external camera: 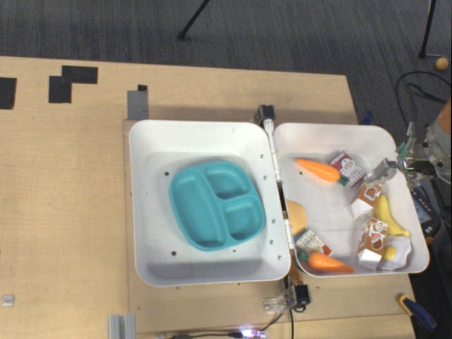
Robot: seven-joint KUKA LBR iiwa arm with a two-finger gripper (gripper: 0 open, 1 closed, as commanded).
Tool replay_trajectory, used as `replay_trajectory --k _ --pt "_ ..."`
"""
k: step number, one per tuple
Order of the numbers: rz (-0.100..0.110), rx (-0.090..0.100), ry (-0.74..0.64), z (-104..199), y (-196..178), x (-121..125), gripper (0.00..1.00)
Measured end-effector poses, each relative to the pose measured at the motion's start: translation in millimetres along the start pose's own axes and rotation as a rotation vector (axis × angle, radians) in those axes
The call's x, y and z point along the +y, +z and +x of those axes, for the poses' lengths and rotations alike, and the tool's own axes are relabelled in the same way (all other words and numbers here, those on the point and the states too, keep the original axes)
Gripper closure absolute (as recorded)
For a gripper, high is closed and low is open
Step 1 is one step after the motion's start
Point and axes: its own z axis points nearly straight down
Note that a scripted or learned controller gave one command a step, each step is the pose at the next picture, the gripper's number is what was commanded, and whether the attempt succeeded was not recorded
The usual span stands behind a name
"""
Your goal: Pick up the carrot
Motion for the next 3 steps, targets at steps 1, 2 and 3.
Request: replay_trajectory --k 1,2,3 --pt "0.005 0.004 -0.118 58.0 80.9 25.3 0.0" --pt "-0.011 -0.004 0.107 82.4 119.7 91.6 0.0" --pt "-0.025 -0.011 0.098 81.5 105.0 95.5 1.0"
